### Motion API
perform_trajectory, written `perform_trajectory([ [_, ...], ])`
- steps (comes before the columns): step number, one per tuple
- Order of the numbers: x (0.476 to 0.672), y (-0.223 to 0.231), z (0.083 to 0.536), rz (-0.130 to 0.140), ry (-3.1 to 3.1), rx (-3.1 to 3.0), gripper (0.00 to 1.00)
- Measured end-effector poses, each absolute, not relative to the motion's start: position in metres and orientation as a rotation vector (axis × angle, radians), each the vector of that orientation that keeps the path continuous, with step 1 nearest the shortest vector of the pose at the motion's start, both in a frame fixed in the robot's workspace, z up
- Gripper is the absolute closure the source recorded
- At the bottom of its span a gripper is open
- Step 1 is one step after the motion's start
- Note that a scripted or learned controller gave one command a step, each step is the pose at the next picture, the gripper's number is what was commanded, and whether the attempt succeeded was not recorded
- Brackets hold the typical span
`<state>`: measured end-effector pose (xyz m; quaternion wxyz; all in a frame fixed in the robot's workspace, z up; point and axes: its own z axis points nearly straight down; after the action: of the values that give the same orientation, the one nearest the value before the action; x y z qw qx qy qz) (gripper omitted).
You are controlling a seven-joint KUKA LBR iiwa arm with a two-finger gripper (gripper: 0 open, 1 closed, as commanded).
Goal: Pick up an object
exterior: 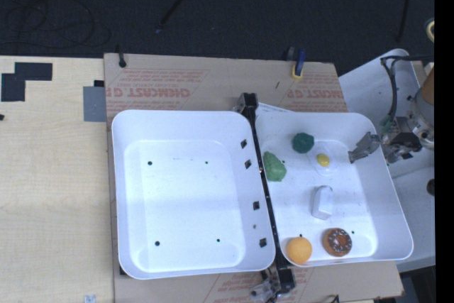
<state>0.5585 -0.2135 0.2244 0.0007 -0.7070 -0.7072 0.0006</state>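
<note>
Camera view, seen from above at a slant. At the left, the light wooden desk (50, 181) carries dark rectangular marks near its far edge. Next comes the left bin (124, 152), a shallow white tray resting on a brown cardboard sheet (213, 81). A black divider (257, 174) separates it from the right bin (383, 223).

Within the right bin, from left to right: a light green crumpled object (274, 167) just beside the divider; an orange ball (299, 250) in the near left corner; a dark green object (303, 142) toward the far wall; a small yellow object (323, 160) near it; a white cup-like object (322, 201) lying near the middle; and a brown ring-shaped, doughnut-like object (338, 242) near the front wall, just beside the ball.

At the right, the end effector (365, 147) hangs over the right bin's far right edge, apart from every object. Whether its fingers are spread or pressed together cannot be told. Nothing is seen between them.
</note>
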Motion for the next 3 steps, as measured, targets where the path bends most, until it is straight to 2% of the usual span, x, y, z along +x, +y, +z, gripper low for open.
perform_trajectory([
  [3,0.5585,-0.2135,0.2244,0.002,-2.221,-2.22,0.0],
])
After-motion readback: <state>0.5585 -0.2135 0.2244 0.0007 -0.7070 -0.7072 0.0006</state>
